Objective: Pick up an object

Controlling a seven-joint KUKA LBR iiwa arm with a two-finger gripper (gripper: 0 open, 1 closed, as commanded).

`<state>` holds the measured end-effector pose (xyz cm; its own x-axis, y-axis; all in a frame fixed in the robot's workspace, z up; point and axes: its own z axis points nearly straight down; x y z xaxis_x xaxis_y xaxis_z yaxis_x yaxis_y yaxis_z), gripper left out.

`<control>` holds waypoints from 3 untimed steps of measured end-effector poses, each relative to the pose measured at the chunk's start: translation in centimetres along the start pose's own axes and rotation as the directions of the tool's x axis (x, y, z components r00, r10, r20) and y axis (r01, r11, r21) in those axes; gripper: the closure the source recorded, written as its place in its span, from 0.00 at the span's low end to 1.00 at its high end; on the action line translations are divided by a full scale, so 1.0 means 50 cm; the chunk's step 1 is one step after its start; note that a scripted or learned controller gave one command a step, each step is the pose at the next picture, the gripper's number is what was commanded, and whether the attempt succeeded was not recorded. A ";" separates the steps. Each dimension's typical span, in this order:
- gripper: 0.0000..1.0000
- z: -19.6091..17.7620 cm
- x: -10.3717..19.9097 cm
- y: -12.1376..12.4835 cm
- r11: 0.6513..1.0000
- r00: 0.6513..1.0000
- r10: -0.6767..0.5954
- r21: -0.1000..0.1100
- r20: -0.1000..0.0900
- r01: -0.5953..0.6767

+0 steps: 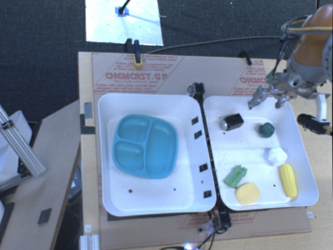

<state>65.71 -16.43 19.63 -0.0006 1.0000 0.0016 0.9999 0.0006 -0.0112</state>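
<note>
My gripper (268,99) hangs open over the far edge of the right bin (307,150), with nothing between its fingers. In that bin a black and silver cylinder (231,122) lies near the far left, just below and left of the gripper. A dark green ball (267,130) sits below the gripper. Further toward the front are a white crumpled lump (277,155), a yellow banana-shaped piece (288,180), a yellow rounded block (247,193) and a green ridged piece (235,176).
The left bin (106,139) holds a blue divided plate (145,146). A black-clipped divider (204,145) runs between the bins. A cable (218,41) crosses the bench behind them, and a metal rail (21,145) stands at far left.
</note>
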 end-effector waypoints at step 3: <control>0.00 0.147 -0.009 0.012 1.000 1.000 -0.002 -0.012 0.003 0.002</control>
<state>66.22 -16.86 12.27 -0.0023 1.0000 -0.0009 1.0000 0.0023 0.0005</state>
